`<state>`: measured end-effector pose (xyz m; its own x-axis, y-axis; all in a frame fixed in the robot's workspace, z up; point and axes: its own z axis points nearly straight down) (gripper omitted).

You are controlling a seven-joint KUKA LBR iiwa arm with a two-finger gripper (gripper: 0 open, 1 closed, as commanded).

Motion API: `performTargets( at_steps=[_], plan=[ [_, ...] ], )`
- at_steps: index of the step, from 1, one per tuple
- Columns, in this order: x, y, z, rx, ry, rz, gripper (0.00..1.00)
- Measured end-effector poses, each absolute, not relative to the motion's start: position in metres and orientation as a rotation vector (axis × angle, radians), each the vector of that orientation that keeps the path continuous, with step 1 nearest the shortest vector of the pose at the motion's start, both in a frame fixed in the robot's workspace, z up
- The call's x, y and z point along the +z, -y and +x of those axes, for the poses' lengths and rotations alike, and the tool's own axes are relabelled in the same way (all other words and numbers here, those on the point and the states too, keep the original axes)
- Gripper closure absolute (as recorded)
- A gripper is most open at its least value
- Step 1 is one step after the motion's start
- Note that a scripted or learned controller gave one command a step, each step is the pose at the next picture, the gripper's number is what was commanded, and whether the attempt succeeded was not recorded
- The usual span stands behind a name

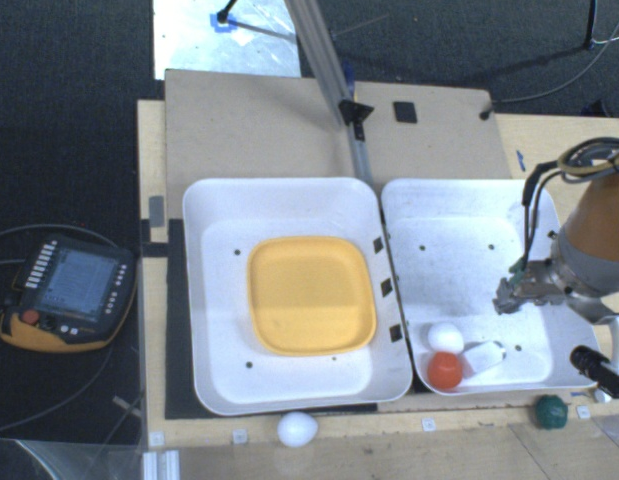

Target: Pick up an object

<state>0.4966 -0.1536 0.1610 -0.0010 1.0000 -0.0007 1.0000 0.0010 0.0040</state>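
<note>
A yellow square plate (312, 294) lies in the left bin (214, 268). In the right bin (459, 228), near its front edge, sit a white ball (445, 337), a red ball (446, 370) and a pale clear object (486, 356) beside them. My gripper (516, 293) hangs over the right bin's right side, above and to the right of those objects. Nothing shows between its fingers.
A white egg-shaped object (297, 428) lies on the bench in front of the left bin. A dark green ball (550, 412) rests outside the right bin's front right corner. A teach pendant (67, 291) lies at the left. A metal pole (324, 53) slants above the bins.
</note>
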Motion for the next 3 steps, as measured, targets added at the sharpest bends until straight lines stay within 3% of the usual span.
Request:
performTargets(
  at_steps=[1,3],
  plan=[
    [0.213,0.154,0.498,0.003,-2.22,2.218,1.0],
    [0.207,0.056,0.531,0.001,-2.226,2.217,1.0]
  ],
)
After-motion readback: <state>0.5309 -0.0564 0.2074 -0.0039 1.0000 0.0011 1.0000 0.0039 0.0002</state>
